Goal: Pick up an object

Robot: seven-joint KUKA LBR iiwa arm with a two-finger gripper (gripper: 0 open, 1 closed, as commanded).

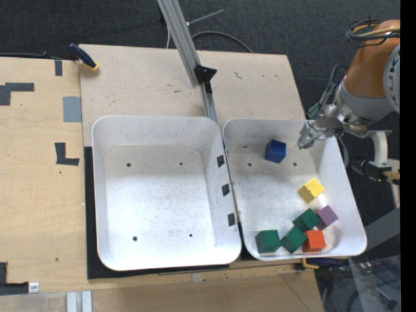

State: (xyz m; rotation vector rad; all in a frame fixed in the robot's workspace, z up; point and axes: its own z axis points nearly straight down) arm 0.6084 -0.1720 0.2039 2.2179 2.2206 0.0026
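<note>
Nearest the camera, along the front wall of the right bin, a cluster of blocks sits jammed together: from left to right a green block, a second green one, a darker green one behind it, an orange block and a purple block, with a yellow block just behind them. They touch each other, so I judge any of them awkward to close on cleanly. Left of all this, the left bin holds nothing I could take. The blue block stands alone toward the back of the right bin, well apart from the cluster, which makes it my likeliest target. My gripper hangs just to its right, near the bin's back corner, with nothing in it; whether it is spread or closed I cannot tell at this size.
</note>
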